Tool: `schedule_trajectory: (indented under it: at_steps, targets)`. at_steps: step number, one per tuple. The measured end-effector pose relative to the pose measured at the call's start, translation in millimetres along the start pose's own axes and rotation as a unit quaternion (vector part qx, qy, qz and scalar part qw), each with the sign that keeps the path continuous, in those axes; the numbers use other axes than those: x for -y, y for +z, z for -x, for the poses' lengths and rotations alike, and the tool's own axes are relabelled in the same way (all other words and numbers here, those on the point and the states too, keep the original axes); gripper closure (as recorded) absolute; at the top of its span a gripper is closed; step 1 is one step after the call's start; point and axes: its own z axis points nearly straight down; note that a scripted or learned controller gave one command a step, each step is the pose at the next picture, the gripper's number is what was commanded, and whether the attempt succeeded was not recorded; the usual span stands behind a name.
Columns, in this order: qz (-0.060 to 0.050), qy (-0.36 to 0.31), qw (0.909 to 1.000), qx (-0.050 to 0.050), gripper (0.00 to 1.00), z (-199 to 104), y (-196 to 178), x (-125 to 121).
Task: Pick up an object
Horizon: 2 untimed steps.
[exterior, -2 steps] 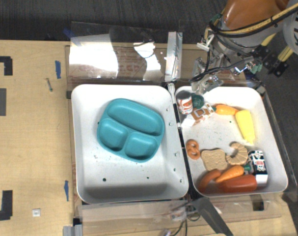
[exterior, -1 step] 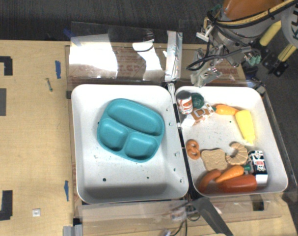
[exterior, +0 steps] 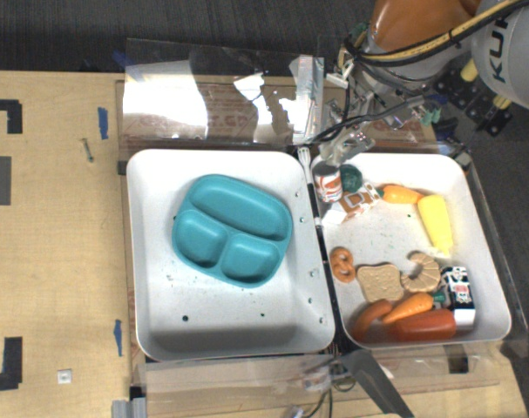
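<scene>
Gripper (exterior: 338, 151) seen at right bin's (exterior: 486, 233) far-left corner, finger state cannot be told | small red-and-white can (exterior: 329, 185) lies just below it | teal divided plate (exterior: 232, 227) rests in left bin (exterior: 151, 259)

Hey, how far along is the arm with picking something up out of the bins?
Nothing looks picked yet. The pincer is low over the far left corner of the right white bin, beside a small red-and-white can; whether it grips anything is unclear. The yellow block, orange carrot and teal divided plate lie untouched. Grasping and lifting remain.
</scene>
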Motion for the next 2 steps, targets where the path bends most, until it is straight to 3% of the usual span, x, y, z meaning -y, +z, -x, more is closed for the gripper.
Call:
schedule_trajectory:
  at_steps: [1,2]
  targets:
    - [-0.002,0.046,0.9989,0.004,1.0,2.5,-21.3,-2.3]
    - [-0.001,0.027,0.9996,0.003,1.0,10.1,-18.7,-14.8]
